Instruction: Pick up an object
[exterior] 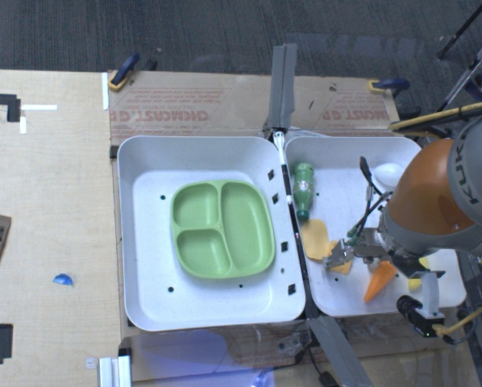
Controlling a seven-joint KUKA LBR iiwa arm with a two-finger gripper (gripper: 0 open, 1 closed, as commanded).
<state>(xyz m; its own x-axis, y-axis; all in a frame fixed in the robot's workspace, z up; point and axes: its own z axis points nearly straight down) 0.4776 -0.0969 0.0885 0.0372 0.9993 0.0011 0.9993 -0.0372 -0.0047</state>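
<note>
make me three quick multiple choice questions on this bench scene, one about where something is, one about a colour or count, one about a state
1. Where does the divided plate lie?
A. left bin
B. right bin
C. on the cardboard

2. How many compartments does it have?
A. two
B. three
C. four

3. How does the green bottle rest?
A. upright
B. lying on its side
C. gripped in the pincer

Key: 1 A, it sits in the left bin. 2 B, one long and two smaller sections show. 3 B, it lies lengthwise beside the right bin's left wall, apart from the pincer.
</note>
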